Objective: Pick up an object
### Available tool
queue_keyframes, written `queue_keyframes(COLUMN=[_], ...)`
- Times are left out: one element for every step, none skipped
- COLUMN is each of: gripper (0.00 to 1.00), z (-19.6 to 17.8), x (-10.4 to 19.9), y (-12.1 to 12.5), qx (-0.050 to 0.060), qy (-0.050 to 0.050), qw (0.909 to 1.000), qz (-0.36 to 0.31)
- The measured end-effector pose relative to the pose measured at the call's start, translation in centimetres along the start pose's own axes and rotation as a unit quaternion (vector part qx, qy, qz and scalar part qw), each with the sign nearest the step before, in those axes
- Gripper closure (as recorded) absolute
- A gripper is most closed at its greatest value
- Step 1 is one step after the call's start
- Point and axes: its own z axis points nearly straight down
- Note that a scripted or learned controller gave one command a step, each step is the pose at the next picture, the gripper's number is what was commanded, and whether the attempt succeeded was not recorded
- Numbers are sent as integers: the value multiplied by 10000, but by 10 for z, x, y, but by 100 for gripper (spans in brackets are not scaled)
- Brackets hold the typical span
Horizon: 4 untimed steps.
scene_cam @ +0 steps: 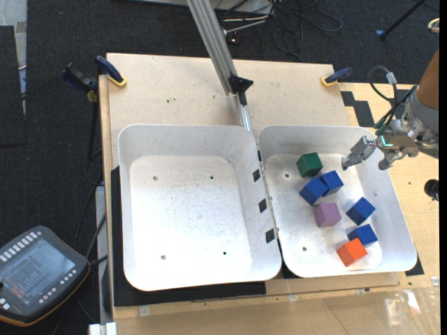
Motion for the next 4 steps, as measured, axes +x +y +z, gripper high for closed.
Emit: queue_keyframes(gripper=[0, 0, 0, 0], z=[-2, 44, 89, 141], x=[0, 4, -2, -10], y=[1, -6, -6, -2], qx=[-15, 8, 7, -20], qy=[-5, -1, -1, 17], qw=[10000, 10000, 10000, 10000], qz=[0, 11, 17, 16])
